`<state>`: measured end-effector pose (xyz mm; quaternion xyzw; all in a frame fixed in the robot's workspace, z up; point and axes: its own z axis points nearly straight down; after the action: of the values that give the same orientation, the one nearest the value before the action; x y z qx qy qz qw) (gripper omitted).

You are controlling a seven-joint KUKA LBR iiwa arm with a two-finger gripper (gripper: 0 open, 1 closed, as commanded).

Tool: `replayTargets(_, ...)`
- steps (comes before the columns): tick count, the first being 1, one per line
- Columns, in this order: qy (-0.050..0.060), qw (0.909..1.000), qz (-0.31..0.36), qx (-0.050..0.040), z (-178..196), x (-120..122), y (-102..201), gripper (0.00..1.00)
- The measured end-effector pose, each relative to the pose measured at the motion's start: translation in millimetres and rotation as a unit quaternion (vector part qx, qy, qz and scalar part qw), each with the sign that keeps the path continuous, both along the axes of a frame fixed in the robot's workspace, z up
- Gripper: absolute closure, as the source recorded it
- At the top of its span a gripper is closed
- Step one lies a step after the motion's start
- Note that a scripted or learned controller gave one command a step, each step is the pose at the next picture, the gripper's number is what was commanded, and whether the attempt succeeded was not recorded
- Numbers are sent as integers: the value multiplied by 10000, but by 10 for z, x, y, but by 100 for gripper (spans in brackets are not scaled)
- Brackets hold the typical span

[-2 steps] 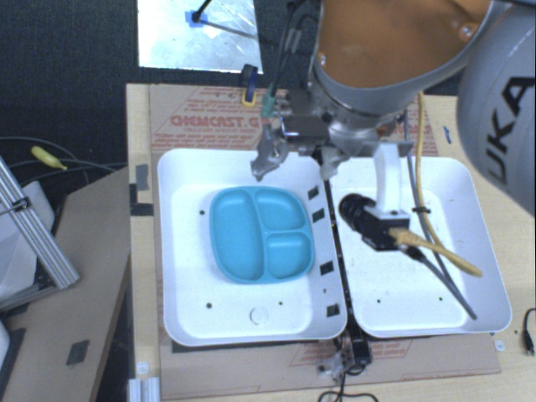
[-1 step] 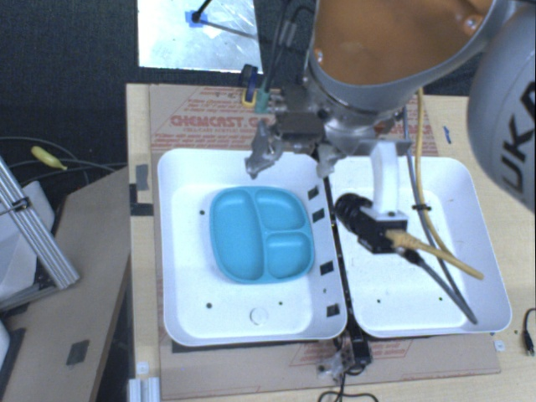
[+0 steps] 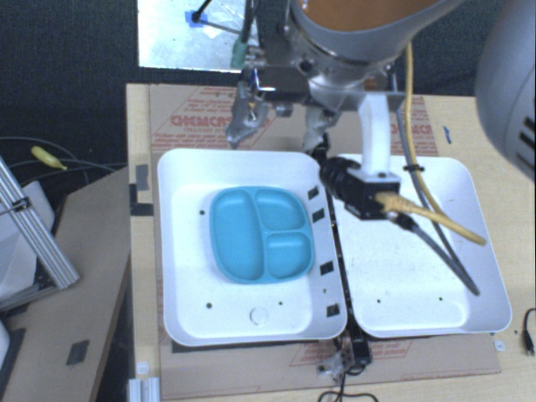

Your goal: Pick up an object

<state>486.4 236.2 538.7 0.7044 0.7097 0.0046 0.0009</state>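
Fingers [image 3: 243, 122] of the gripper [image 3: 276, 128] hang over the far rim of the left bin [image 3: 180, 249]; from this angle, cannot tell whether they are open or shut, and nothing shows between them. Blue divided plate [image 3: 258, 234] lies flat near the middle of the left bin, three compartments facing up, well apart from the gripper. Right bin [image 3: 452, 308] sits just beside it. Both bins rest on a cardboard sheet [image 3: 193, 111].

Two white bins [image 3: 251, 329] sit side by side on printed cardboard [image 3: 201, 111] over the bench
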Motion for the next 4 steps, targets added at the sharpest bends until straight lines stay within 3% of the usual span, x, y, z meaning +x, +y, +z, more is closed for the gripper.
replayTargets(1, 21, 10000, -59, -28, -41, 611, -490, 0)
replayTargets(2, 65, 10000, -14, -33, -925, 594, -160, 0)
replayTargets(3, 20, 10000, -5, -19, -762, 604, -176, 100)
replayTargets(4, -6, 10000, -12, -4, 11, 581, -165, 100)
